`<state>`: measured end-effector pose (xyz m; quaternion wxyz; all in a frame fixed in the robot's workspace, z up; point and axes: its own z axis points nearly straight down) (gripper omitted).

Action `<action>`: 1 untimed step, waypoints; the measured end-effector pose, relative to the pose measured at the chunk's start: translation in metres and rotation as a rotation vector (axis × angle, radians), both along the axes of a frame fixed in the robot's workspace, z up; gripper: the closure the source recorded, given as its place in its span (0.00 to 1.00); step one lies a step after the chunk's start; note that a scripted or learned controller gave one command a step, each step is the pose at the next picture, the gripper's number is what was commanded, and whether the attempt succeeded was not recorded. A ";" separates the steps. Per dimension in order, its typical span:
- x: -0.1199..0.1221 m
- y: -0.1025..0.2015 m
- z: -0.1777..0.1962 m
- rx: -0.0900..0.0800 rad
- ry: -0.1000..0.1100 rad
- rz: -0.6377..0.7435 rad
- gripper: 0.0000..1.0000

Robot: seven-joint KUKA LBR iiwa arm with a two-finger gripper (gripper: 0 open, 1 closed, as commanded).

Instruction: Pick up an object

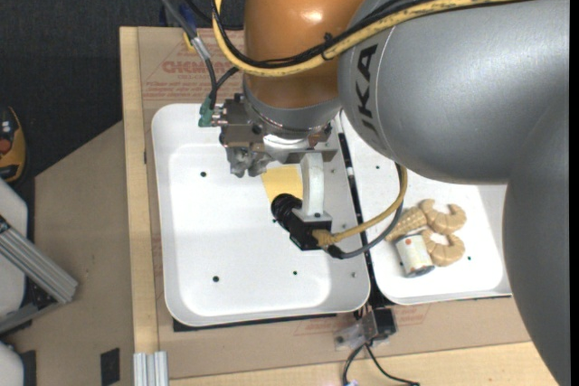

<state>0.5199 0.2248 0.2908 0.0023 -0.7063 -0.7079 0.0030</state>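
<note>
The grey arm with its orange band reaches in from the right and hangs over the left white bin (226,276). Its gripper (271,165) sits low over the back middle of that bin. A pale yellow flat object (280,184) lies on the bin floor just below the gripper, partly hidden by the wrist and a black cable fitting. In the right bin (452,285) lie a tan, curled object (439,230) and a small white cylinder with a red mark (414,254).
The bins sit on a brown cardboard-coloured bench top (136,194). A black divider strip (355,194) runs between the bins. Cables loop around the wrist. Grey metal framing (36,271) stands at the far left.
</note>
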 end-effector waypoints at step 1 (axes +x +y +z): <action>-0.027 -0.009 0.058 0.004 -0.013 -0.001 1.00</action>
